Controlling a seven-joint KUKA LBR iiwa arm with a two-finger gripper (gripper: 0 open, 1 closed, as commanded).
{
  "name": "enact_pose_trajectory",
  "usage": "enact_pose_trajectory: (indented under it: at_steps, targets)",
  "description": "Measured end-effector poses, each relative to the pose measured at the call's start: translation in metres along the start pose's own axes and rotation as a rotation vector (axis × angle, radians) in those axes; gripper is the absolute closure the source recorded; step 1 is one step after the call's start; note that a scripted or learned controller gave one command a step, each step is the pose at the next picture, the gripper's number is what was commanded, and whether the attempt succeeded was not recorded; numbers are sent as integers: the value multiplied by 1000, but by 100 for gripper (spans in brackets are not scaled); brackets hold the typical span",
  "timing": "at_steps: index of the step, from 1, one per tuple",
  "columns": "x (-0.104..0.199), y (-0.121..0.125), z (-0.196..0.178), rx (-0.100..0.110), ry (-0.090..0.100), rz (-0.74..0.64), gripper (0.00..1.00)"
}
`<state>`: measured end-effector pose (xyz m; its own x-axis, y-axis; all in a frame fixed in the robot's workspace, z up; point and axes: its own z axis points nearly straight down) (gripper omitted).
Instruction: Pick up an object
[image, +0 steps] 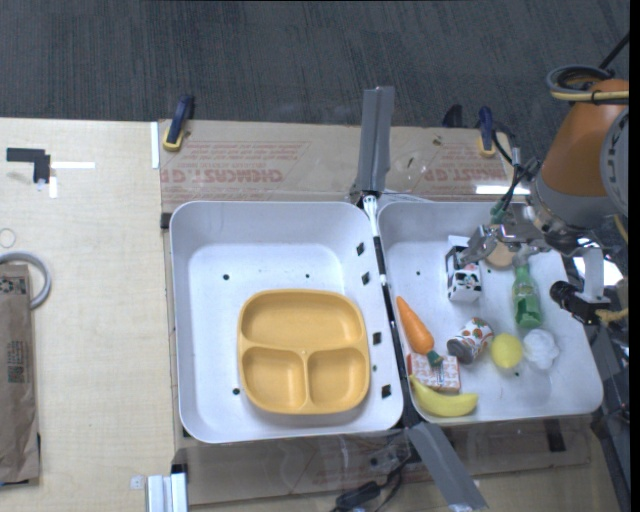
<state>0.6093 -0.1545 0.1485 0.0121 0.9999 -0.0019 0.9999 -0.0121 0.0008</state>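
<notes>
The pincer (478, 248) is hanging low over the upper part of the right bin (420, 225), at the end of the grey arm (585, 150) with its orange band reaching in from the right; whether it is gripping anything cannot be told from this slant. Just below it a small black-and-white cube (464, 285) is sitting on the bin floor, close to the pincer's tip. To the right a green bottle (525, 296) is lying with its long axis running nearly up and down the view, its cap end toward the top. Beside its lower end a clear crumpled cup (541, 348) and a yellow lemon (507, 351) are resting, and a small can (470, 340) is lying tilted just left of the lemon. An orange carrot (414, 323) is pointing its thin tip up-left, near the divider. A red-and-white packet (435, 372) is touching a banana (445, 401), which is curving along the bin's lower edge. The left bin (200, 300) is holding a yellow divided plate (303, 351). Both bins are sitting on brown cardboard (260, 165) on the pale wooden worktop (80, 300).
</notes>
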Motion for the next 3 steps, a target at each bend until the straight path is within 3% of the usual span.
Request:
enact_pose_trajectory:
  at_steps: [1, 2, 3]
  targets:
    - [11, -15, -4, 3, 1, -158, 0]
    - [47, 0, 52, -6, -2, -267, 0]
    - [46, 0, 43, -7, -4, -265, 100]
